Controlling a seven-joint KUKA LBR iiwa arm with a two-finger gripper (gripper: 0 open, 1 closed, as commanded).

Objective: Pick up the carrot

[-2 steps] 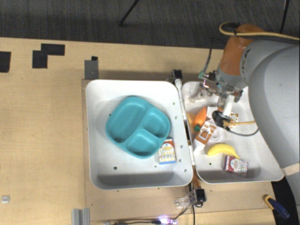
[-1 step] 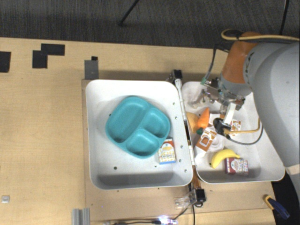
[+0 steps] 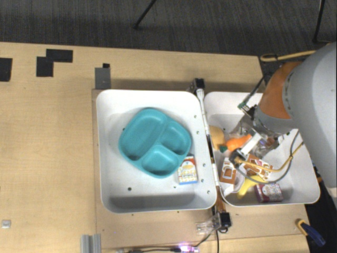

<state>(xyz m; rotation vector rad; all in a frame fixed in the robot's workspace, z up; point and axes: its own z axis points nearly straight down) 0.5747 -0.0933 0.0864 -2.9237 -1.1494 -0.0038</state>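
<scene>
The carrot (image 3: 235, 142) is a short orange piece lying in the right bin (image 3: 303, 196), near its left wall, among other toy foods. My gripper (image 3: 248, 136) is lowered into that bin right beside the carrot's right end, reaching down from the grey arm and its orange band. The gripper body hides the carrot's right end, so contact with it cannot be made out.
In the left bin (image 3: 108, 194) sit a teal divided plate (image 3: 156, 142) and a small printed carton (image 3: 187, 172). Around the carrot lie a yellow banana (image 3: 246, 187), a purple packet (image 3: 269, 192), orange-and-white wrappers (image 3: 258, 167) and a tan item (image 3: 215, 136).
</scene>
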